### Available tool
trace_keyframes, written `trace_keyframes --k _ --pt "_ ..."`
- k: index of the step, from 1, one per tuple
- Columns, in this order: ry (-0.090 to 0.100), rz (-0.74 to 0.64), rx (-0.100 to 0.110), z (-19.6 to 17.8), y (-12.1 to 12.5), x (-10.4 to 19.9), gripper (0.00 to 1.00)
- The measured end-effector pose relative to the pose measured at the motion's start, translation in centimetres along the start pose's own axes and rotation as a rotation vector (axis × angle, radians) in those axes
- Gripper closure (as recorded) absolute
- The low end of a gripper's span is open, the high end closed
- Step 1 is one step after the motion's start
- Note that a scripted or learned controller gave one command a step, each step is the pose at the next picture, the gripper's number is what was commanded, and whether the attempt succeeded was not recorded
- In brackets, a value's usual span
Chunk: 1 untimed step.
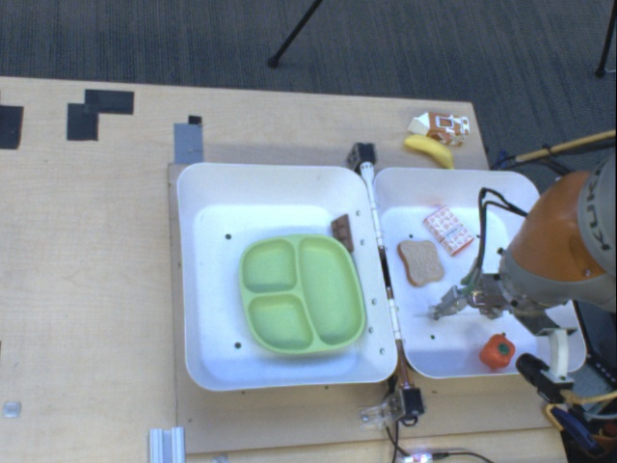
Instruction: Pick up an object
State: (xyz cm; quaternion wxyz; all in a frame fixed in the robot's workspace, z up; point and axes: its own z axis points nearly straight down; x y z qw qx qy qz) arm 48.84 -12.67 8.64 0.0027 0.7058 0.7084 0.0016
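Observation:
In the right bin (424, 360) lie a brown bread slice (420, 261), a red-and-white checked packet (448, 229) and a red tomato-like toy (496, 351). My gripper (449, 305) hangs low over the bin floor, just right of and below the bread slice and up-left of the red toy. Nothing shows between its fingers. The arm's orange band and grey wrist cover the bin's right side.
The left bin (207, 258) holds a green three-compartment tray (301, 295) and a small brown piece (341, 229) at its right wall. Outside the bins, a banana (429, 149) and a small carton (444, 124) lie on the bench behind the right bin.

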Motion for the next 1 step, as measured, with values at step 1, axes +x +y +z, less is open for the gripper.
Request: trace_keyframes --k 1 --pt "-0.001 -0.003 -0.005 -1.14 0.21 0.01 1.0"
